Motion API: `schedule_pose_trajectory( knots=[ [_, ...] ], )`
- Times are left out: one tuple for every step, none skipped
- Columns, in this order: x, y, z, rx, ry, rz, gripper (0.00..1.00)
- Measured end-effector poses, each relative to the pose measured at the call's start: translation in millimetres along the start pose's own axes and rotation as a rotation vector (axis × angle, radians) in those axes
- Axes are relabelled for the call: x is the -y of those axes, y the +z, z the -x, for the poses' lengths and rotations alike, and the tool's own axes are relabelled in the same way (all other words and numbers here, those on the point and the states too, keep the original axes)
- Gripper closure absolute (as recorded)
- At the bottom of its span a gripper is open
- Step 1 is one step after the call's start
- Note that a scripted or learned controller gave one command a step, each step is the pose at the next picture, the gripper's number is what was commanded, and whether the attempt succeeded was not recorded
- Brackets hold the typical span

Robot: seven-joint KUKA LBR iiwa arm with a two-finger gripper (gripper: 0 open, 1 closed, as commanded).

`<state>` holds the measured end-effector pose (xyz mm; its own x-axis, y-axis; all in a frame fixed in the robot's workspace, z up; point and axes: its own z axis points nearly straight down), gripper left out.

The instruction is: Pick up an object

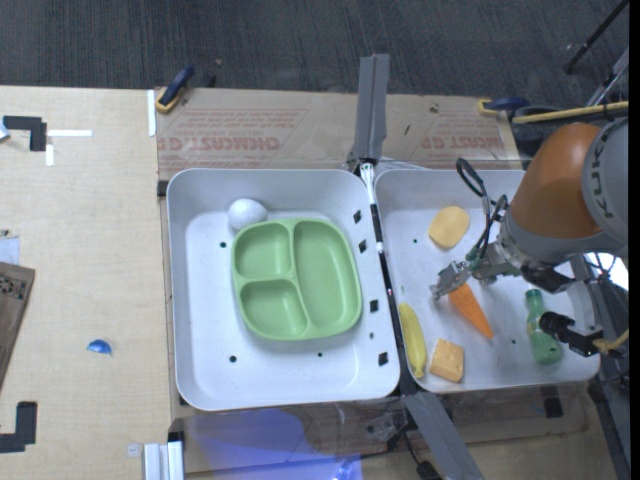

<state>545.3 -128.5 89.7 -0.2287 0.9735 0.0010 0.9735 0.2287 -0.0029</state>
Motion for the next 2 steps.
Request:
schedule_pose_trajectory(
  knots=[
    [0.5,-7.7,1.4,0.0,0.005,-0.001,1.0],
    [-65.6,-100.6,-34.6,0.002,0.177,0.0,1.0]
  ],
)
